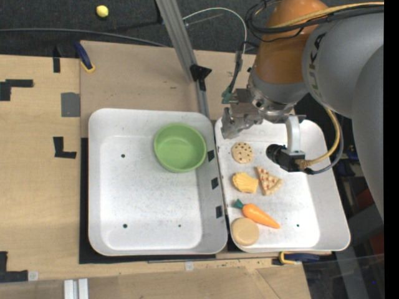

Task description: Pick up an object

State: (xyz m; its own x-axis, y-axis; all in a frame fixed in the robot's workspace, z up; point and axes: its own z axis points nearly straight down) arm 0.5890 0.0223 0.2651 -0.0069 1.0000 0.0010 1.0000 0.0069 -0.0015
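Partly hidden fingers (234, 126) above cookie (242, 152)

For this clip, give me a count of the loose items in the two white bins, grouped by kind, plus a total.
Bowl: 1, green bowl in the left bin.
Toy food: 5, all in the right bin: cookie, yellow piece, pizza slice, carrot, tan round piece.
Total: 6.

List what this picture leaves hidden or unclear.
- Gripper: finger state unreadable, seen from above under the wrist.
- Right bin: its far end is covered by the arm.
- Yellow thing beyond the bench: too small to identify.
- Pale round food: kind unclear.
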